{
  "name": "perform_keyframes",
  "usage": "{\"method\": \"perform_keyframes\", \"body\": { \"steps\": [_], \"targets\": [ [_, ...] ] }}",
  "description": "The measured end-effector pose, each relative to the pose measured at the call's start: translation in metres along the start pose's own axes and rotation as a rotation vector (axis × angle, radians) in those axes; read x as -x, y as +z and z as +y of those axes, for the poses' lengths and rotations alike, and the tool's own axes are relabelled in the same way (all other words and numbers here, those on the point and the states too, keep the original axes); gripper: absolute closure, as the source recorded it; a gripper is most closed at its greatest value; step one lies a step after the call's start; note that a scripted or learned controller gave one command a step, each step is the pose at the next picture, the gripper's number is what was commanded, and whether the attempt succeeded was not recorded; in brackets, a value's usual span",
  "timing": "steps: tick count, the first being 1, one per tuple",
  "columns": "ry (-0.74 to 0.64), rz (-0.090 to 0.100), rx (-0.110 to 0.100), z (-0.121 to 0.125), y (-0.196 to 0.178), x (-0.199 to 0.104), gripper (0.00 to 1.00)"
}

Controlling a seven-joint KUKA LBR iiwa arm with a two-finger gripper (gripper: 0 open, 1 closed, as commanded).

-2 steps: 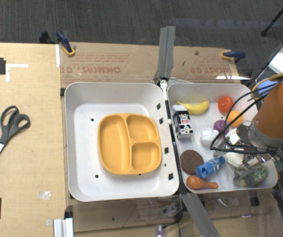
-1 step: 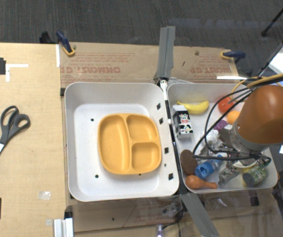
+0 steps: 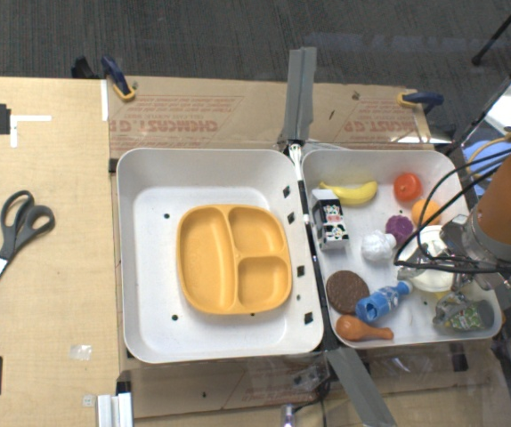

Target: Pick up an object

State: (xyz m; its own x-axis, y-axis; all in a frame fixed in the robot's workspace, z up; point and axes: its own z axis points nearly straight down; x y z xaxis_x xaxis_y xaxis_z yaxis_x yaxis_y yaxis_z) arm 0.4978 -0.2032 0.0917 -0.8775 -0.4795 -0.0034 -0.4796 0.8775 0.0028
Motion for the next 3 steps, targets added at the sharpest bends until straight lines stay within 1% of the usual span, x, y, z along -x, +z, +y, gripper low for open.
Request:
{"method": "perform_keyframes", "body": {
  "steps": [1, 2, 3],
  "targets": [
    [0.069, -0.004, -0.005, -0.024, -0.002, 0.139, 0.0],
    [0.073, -0.011, -0.005, -0.025, -0.013, 0.14, 1.0],
    [0.195, -0.005, -0.006, -0.061, -0.119, 0.152, 1.0]
  ]
}}
